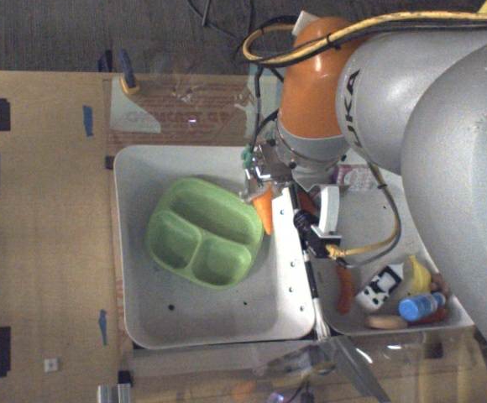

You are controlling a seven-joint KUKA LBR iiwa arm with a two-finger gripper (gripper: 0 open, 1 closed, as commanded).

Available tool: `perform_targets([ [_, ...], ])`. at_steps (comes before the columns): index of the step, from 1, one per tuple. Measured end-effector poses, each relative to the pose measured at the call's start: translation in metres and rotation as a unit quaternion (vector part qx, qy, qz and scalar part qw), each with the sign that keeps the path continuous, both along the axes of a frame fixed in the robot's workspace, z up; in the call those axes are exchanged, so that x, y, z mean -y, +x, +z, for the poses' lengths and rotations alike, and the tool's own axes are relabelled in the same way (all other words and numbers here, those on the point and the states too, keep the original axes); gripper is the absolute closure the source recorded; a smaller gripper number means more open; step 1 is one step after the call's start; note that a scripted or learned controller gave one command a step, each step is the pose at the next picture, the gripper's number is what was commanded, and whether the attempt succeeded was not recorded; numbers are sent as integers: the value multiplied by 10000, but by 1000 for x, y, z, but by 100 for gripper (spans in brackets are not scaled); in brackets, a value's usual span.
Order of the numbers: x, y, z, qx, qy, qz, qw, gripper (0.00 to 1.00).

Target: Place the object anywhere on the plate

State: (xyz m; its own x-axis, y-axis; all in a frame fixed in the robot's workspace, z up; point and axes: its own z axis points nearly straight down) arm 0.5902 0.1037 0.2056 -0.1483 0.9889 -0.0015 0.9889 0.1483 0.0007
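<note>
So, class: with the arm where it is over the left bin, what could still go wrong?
The carrot sits at the gripper, just off the right edge of the green plate. Released here, it could land on the bin floor instead. The plate also looks tilted, so even a good drop might roll the carrot off. How firmly it is held cannot be judged.

The arm (pixel 411 99) covers most of the right bin (pixel 378 321); only its lower left portion is visible. The arm body is cut off by the top and right edges. The gripper (pixel 256 193) is partly hidden beneath the wrist, so its finger position cannot be determined. The orange object (pixel 264 212) at the gripper is partly covered; its identity cannot be determined. The small object (pixel 51 364) on the tabletop (pixel 42 225) is too small to identify.
</note>
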Motion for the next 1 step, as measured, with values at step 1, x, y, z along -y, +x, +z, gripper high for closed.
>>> perform_targets([
  [1,0,0,0,1,1,-1,10000,0],
])
